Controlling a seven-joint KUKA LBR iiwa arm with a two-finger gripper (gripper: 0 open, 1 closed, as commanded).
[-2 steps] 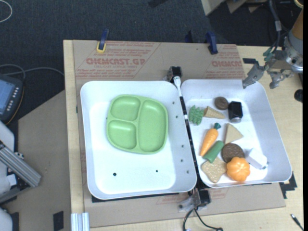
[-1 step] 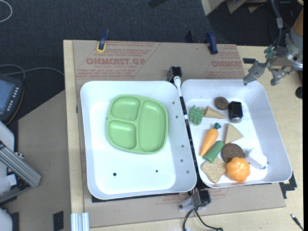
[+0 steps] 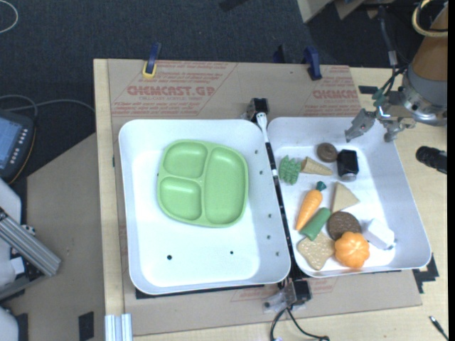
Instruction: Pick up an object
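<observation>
A dark carpeted floor surrounds a bench topped with a brown cardboard sheet held by a yellow clamp and a blue clamp; on it sit two shallow white bins, and the right-hand white plastic bin serves as the landmark here. Every loose item lies inside that bin, presumably gathered there so the arm has a stock of candidates within reach; nearest the camera, at its front edge, sit a round orange toy fruit and a tan waffle-patterned cracker, touching or nearly so; just behind them lie a dark brown round cookie and a green stick; toward the bin's middle rests an orange toy carrot with a green tip beside a pale yellow cheese wedge; farther back are a green leafy toy vegetable, a small black block and a small brown disc. Left of the bin, the other white bin holds a light green three-compartment plastic plate, likely a drop-off spot. At the bin's far right corner, the grey two-finger gripper hangs over bare floor behind the black block, its fingers spread apart with nothing between them; the wrist slants in from the right, so nothing is picked yet.
</observation>
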